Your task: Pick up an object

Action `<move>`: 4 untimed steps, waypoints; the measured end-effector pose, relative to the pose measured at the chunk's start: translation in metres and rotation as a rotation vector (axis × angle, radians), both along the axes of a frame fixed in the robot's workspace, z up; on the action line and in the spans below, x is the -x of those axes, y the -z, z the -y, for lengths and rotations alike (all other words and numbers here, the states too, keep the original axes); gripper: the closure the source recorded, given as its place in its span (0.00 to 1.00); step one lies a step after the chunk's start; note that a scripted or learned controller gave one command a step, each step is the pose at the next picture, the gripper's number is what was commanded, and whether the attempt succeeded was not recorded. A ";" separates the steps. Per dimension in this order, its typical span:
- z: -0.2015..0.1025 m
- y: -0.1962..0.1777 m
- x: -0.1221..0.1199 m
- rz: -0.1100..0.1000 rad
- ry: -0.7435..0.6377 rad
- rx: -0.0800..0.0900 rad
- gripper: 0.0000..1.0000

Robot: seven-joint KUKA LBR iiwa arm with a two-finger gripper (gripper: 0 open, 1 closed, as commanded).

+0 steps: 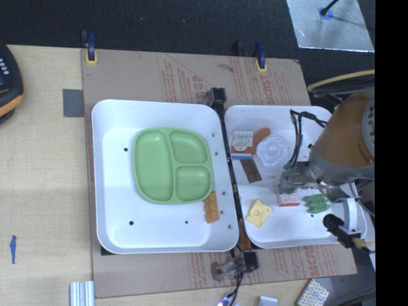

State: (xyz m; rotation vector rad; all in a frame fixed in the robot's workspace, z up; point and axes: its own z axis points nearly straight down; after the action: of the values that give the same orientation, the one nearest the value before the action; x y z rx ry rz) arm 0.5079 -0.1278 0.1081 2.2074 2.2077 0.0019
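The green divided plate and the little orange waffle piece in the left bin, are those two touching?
Apart. In the camera view, the orange waffle piece lies just below the green divided plate, off its lower right corner, with a thin strip of white bin floor visible between them.

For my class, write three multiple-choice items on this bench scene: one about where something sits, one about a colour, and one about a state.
1. Where does the green three-compartment plastic plate lie?
A. In the left white bin
B. In the right white bin
C. On the cardboard sheet outside the bins

2. What colour is the wedge-shaped block near the right bin's front?
A. Blue
B. Yellow
C. Black

3. How does the green plate sit?
A. Standing on its edge
B. Flipped upside down
C. Flat, with compartments facing up

Answers:
1 A, the plate rests on the left bin's floor.
2 B, the wedge is pale yellow.
3 C, all three hollows are open to the camera.
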 end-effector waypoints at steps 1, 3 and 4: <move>0.000 0.001 0.001 -0.002 -0.001 0.000 0.00; 0.000 -0.009 0.001 -0.003 -0.002 0.001 0.00; 0.004 0.018 -0.003 -0.018 -0.002 -0.012 0.00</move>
State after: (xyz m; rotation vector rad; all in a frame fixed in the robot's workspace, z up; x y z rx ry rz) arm 0.5107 -0.1319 0.0903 2.2201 2.2255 -0.0049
